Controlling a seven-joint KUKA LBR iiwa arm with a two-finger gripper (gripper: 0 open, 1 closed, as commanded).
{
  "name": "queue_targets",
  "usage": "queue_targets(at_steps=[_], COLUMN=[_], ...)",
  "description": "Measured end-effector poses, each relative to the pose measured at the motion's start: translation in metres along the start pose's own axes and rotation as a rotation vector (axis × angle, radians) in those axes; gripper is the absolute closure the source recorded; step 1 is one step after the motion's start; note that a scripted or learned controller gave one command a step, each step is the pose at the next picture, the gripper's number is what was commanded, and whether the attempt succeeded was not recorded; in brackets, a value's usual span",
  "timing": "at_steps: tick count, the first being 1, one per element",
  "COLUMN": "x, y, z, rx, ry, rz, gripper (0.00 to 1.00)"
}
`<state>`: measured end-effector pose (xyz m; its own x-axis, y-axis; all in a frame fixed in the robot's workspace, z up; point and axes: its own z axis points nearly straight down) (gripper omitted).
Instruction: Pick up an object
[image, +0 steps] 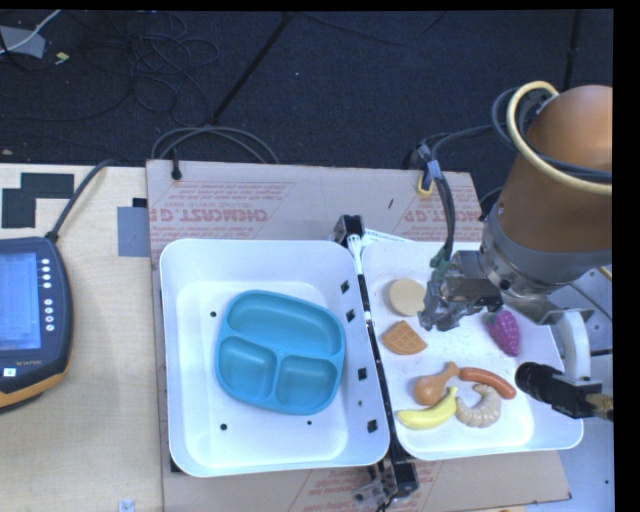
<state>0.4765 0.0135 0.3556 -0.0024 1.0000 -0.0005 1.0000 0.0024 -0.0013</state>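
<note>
While the gripper (441, 312) hangs low over the right bin (560, 432), with its dark fingers pointed down toward the bin floor, nothing can be seen between them, and how far apart they stand cannot be told from this slanted view. Taking the gripper as the landmark, the toy food lies all around it: a pale round biscuit (406, 296) just to its left, an orange waffle wedge (404, 339) below and left of it, a purple grape bunch (505, 331) to its right beside the wrist, and farther below it a drumstick (437, 384), a sausage (487, 381), a shrimp (480, 408) and a banana (427, 416) crowded together. The step in hand looks like choosing and closing on one piece. The biscuit or the waffle wedge seems the soundest choice, since each lies apart from its neighbours and close to the fingers; the crowded group lower down risks nudging one piece while catching another. A good try would centre the fingers over a single piece, descend straight to the floor, close fully, and lift only then. Far to the gripper's left, the other bin (185, 440) holds a blue divided plate (280, 352).
</note>
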Motion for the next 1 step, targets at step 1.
queue_targets(at_steps=[1], x=[0.0493], y=[0.0002], z=[-0.0512], rx=[-0.001], ry=[0.0], rz=[-0.003], gripper=[1.0])
